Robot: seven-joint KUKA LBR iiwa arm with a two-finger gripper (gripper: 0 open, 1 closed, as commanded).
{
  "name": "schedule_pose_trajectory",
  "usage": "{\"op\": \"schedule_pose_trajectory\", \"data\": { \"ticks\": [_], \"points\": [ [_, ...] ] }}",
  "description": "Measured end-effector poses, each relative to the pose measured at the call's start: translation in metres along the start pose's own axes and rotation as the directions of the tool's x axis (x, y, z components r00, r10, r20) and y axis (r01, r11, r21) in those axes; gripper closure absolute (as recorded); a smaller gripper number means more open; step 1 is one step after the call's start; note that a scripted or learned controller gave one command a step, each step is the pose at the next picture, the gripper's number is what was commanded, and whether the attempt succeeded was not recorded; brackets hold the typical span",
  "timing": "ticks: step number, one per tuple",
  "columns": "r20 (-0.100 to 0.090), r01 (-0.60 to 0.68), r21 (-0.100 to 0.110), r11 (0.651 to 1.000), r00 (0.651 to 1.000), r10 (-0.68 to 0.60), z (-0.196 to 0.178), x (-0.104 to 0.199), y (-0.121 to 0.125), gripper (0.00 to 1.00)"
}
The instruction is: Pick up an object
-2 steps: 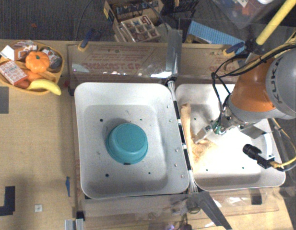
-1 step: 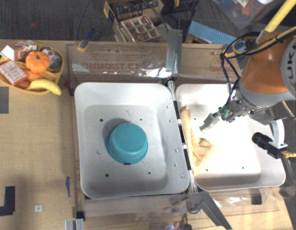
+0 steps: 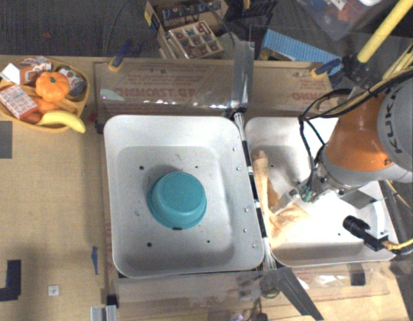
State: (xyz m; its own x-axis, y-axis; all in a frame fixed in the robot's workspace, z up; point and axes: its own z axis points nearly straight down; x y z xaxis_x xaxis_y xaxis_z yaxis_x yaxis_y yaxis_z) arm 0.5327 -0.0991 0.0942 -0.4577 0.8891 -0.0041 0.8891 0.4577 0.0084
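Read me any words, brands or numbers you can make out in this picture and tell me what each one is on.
"KU": the start of large dark lettering on the grey arm, cut off at the picture's edge.
Red print on the clear sheet behind the bins: too blurred to read.
Labels on the packets in the fruit basket: too small to read.

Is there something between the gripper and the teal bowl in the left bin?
Yes. The gripper is low in the right bin, and the raised rims where both bins meet stand between it and the teal bowl.
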Motion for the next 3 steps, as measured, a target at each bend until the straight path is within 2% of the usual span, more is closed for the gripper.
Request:
{"op": "schedule_pose_trajectory", "data": {
  "ticks": [1,2,3],
  "points": [
    [-0.003,0.151,0.005,0.988,0.988,-0.151,-0.091,0.055,-0.004,0.0],
    [-0.005,0.011,0.009,1.0,1.0,-0.011,-0.019,0.023,-0.049,0.0],
    [0.001,-0.021,-0.001,1.0,1.0,0.021,0.003,-0.005,-0.009,0.0]
  ]
}}
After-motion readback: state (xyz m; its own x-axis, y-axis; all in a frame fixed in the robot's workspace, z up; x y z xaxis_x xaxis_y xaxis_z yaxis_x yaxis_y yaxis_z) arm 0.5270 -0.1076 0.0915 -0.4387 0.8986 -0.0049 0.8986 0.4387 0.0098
